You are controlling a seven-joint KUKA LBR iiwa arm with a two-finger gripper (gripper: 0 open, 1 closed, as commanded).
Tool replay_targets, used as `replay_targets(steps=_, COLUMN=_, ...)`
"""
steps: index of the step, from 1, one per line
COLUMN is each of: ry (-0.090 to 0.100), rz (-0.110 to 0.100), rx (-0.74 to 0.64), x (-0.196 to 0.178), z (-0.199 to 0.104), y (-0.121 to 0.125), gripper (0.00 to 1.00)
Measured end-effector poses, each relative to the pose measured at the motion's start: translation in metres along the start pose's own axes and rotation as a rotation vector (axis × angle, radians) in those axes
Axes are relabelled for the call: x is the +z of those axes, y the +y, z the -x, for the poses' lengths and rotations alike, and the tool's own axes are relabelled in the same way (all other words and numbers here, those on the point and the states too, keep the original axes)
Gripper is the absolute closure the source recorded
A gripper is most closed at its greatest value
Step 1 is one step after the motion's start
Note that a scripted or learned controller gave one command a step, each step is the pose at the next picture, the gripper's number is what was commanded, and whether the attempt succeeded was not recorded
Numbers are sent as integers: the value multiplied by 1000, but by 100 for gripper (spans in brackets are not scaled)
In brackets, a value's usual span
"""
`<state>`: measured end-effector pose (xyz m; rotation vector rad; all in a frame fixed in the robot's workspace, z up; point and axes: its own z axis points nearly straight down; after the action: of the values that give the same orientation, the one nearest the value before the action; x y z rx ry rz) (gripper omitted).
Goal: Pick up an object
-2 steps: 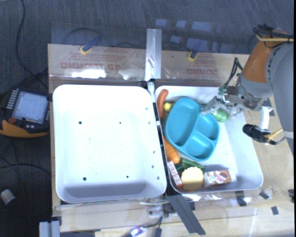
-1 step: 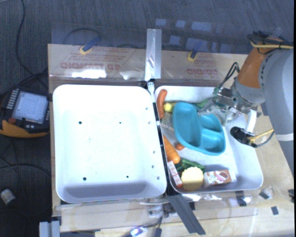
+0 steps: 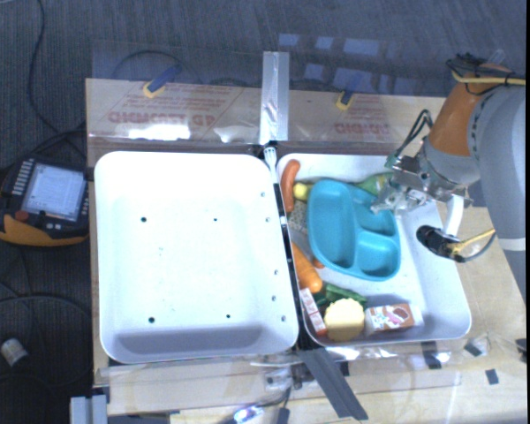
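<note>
The left bin [image 3: 185, 263] sits beside the right bin [image 3: 446, 303], where the grey arm [image 3: 503, 162] reaches in from the right. A blue dish [image 3: 349, 232] lies in the right bin just left of the gripper [image 3: 405, 194]; whether that gripper is wide or narrow, I cannot tell. Near the front wall lie a carton [image 3: 390, 317], a yellow block [image 3: 344, 318] and a carrot [image 3: 306, 272], well apart from the gripper.

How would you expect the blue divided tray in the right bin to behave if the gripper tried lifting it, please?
The blue tray looks like rigid moulded plastic, so probably stiff and light. It lies tilted across other items, so it may slide or tip. Its thin rim seems graspable.
</note>
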<state>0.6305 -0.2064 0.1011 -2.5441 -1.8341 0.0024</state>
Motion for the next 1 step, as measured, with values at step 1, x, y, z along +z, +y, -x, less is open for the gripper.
replay_targets(steps=1, ry=-11, rz=-40, rx=219, x=7, z=-3, y=19, gripper=100)
